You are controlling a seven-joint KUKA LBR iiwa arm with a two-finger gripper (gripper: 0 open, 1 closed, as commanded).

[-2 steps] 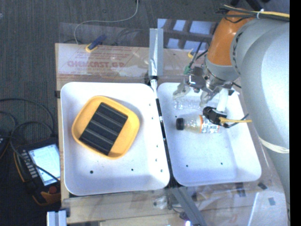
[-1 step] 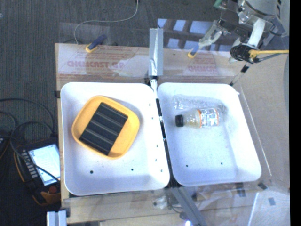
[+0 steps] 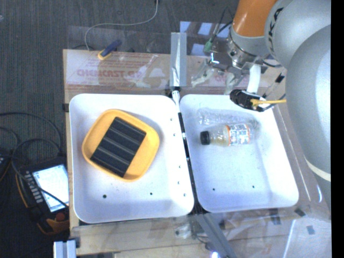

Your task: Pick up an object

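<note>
A small clear plastic bottle (image 3: 228, 135) with a black cap and an orange label lies on its side in the right bin (image 3: 242, 187), cap pointing left. Crumpled clear wrapping (image 3: 223, 117) lies just behind it. In the left bin (image 3: 129, 198) sits a yellow rounded-square object with a black ribbed top (image 3: 120, 144). My gripper (image 3: 216, 77) hangs above the far rim of the right bin, behind the bottle and apart from it. Its fingers stand open with nothing between them.
A grey upright divider post (image 3: 178, 58) stands at the back between the bins, just left of the gripper. A cardboard sheet (image 3: 118, 74) lies behind the left bin. The arm's bulk covers the right side of the view.
</note>
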